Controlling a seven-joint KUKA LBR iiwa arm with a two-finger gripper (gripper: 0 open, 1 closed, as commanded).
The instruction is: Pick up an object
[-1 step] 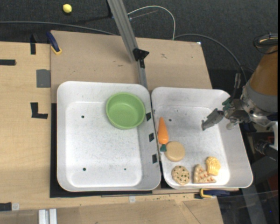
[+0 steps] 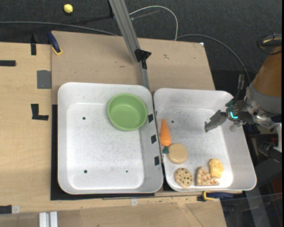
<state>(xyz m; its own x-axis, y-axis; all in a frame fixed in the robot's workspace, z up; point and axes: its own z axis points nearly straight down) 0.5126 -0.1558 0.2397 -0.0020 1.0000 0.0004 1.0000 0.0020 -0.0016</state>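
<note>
Tool (image 2: 212, 123) hangs over the right bin (image 2: 194, 100), right of the carrot (image 2: 165, 132); whether it is wide or narrow, I cannot tell.

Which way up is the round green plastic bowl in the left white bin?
Upright. The round green plastic bowl shows its open mouth and hollow inside, sitting in the left white bin.

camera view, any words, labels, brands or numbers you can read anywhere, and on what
No readable text.
Black tape pieces on the light wooden bench: plain shapes, not letters.
Two shallow white plastic bins: dark specks, no print.
Round green plastic bowl, orange toy carrot, round tan disc, speckled cookie, yellow toy corn: unmarked.
Grey gripper: a small teal light, any label too small to read.
</note>
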